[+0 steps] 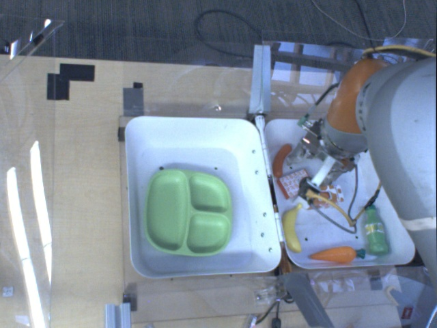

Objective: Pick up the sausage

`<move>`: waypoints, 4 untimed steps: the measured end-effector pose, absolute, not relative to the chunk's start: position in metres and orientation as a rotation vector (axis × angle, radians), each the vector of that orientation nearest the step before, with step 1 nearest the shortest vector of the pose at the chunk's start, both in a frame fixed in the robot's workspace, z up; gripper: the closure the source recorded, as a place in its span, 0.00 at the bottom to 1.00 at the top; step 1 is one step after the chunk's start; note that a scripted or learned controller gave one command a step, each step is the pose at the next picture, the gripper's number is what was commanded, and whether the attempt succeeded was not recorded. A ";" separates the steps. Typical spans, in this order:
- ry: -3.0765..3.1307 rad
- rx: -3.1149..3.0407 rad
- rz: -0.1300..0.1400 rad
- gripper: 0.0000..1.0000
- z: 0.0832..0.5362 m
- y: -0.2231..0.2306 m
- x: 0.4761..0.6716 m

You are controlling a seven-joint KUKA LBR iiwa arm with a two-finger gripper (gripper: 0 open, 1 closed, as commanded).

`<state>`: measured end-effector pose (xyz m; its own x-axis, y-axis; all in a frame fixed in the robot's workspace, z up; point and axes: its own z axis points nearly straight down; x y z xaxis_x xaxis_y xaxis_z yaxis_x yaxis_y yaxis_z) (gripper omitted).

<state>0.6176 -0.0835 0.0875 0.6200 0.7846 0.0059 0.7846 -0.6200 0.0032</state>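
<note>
Two shallow white bins sit side by side on the desk point(68, 217). The left bin point(140, 142) holds a glossy green three-section plate point(189, 211). In the right bin point(314, 241) the curved reddish sausage point(281, 160) lies along the inner wall, just beside the end effector point(305, 149), its spread impossible to tell; a red packet point(293, 182), banana point(292, 228), carrot point(334, 255) and green bottle point(374, 231) crowd nearby.

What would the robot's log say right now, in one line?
task: pick up sausage | gripper: above right bin, beside sausage | sausage: lying by bin's left wall | nearby: banana, carrot, green bottle
</note>
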 end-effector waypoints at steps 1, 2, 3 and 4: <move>1.377 2.819 0.025 1.00 0.101 -0.082 0.621; 1.479 2.767 0.008 1.00 0.189 -0.128 0.569; 1.643 2.670 0.008 1.00 0.212 -0.195 0.537; 2.090 2.341 0.005 1.00 0.198 -0.118 0.511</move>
